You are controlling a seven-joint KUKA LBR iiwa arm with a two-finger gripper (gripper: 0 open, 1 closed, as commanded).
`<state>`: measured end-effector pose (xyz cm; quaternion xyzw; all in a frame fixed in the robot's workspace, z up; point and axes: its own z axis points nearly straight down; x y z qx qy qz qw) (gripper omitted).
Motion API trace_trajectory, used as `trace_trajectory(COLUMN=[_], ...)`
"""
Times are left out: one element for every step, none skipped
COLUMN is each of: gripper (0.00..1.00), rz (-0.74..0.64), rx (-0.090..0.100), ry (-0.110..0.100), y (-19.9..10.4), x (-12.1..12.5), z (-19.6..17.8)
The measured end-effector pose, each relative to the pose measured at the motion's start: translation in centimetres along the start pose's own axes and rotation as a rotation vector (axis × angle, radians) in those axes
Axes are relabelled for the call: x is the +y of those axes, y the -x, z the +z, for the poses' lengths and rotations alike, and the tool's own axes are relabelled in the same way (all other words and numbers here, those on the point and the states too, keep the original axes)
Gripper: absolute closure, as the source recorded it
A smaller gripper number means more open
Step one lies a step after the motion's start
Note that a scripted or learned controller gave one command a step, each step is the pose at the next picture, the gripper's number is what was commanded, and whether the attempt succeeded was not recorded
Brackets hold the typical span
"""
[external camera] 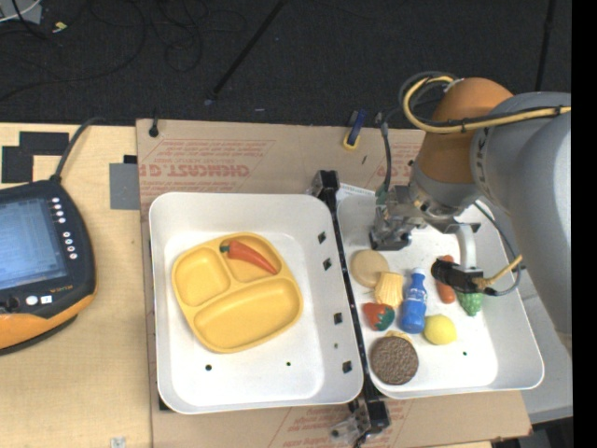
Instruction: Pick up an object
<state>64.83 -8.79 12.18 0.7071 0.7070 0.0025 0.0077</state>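
- Table (103, 362): tan top; brown cardboard sheet (242, 157) with printed lettering lies under two white bins.
- Left bin (187, 371): holds a yellow divided tray (238, 301); an orange carrot-like piece (250, 255) lies in the tray's compartment at 1 o'clock.
- Right bin (504, 362): objects cluster at its centre, namely a beige round piece (368, 267), yellow corn-like piece (390, 287), blue bottle (413, 303), red-and-green piece (378, 316), lemon (439, 329), brown disc (395, 358) at 6 o'clock, and a red-and-green item (459, 292) at 3 o'clock.
- Arm (466, 147): grey with an orange band, over the right bin's 12 o'clock edge.
- Tool (390, 234): low at the bin's 11 o'clock corner, just above the beige piece; cannot tell its spread.
- Pendant (37, 264): at the table's 9 o'clock edge.
- Room: black backdrop (280, 45) with cables at 12 o'clock.
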Motion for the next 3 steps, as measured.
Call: trace_trajectory(gripper=[1.00, 1.00, 1.00], rz=[-0.005, -0.002, -0.010], rx=[0.010, 0.008, 0.011], ry=[-0.006, -0.016, -0.014], y=[-5.1, -6.0, -14.2], x=[-5.5, -11.4, -15.9], z=[-14.1, -20.2, -24.8])
